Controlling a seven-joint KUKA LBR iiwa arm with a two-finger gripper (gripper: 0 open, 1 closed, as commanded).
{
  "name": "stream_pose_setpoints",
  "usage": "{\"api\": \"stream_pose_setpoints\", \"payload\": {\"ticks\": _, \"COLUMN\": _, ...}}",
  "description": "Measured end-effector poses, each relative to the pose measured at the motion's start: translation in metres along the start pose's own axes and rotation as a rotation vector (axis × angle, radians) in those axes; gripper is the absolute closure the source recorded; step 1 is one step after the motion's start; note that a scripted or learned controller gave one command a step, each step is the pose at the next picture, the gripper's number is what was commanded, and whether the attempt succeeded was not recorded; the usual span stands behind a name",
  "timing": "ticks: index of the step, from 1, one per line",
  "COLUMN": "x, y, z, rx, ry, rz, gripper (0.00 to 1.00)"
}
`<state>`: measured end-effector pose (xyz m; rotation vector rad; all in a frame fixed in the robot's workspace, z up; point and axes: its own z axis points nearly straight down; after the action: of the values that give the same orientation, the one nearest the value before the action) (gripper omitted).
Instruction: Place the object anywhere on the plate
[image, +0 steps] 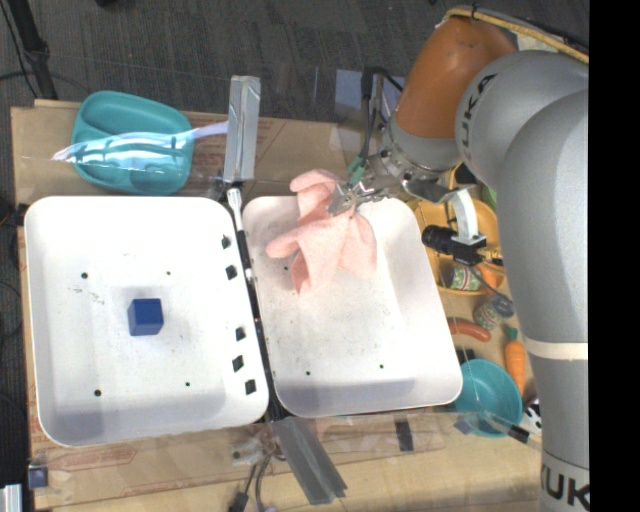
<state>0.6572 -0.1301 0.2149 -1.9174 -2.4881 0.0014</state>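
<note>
A pink cloth (322, 248) hangs bunched over the far part of the right bin (400, 372). Its top edge is pinched between the fingers of my gripper (347, 200), which is shut on it near the bin's back rim. The cloth's lower folds trail down toward the bin floor. A small blue cube (146, 316) lies alone on the floor of the left bin (60, 215), far from the gripper.
A teal scoop (130, 140) lies behind the left bin. A teal bowl (488, 395) sits at the right bin's near right corner. A yellow dish with small items (470, 275) stands to the right, under the arm. Grey tape strips cross the bench.
</note>
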Motion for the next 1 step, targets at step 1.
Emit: {"api": "stream_pose_setpoints", "payload": {"ticks": 1, "x": 0.0746, "y": 0.0056, "z": -0.0648, "rx": 0.000, "ry": 0.000, "rz": 0.064, "gripper": 1.00}}
